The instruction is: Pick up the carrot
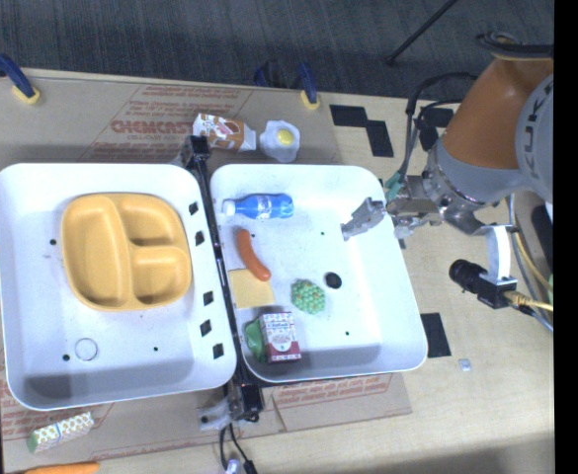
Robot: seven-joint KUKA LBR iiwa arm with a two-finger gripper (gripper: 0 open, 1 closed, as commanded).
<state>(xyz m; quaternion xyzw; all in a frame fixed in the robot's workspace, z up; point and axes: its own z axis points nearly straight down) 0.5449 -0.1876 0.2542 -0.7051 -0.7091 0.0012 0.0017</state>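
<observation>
- The carrot (252,253) lies just left of the frame's centre, in the right bin (392,284), between the blue bottle (259,206) and a yellow cheese slice (249,287), which it touches.
- The gripper (364,218) hangs over that bin's upper right part, well apart from the carrot. Can't tell if it's spread or clenched, and nothing's visibly in it.
- The yellow tray (125,248) has the left bin to itself, so it's no obstacle.

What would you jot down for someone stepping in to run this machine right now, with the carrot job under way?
Gripper: over the right bin's right side, nothing between its fingers; whether it is open or shut is unclear.
Carrot: lying in the right bin near its left wall, below the blue bottle, its lower end touching the yellow slice. Well apart from the gripper.
Done: nothing picked up yet.
Left: move across to the carrot, come down, close on it, lift.
</observation>
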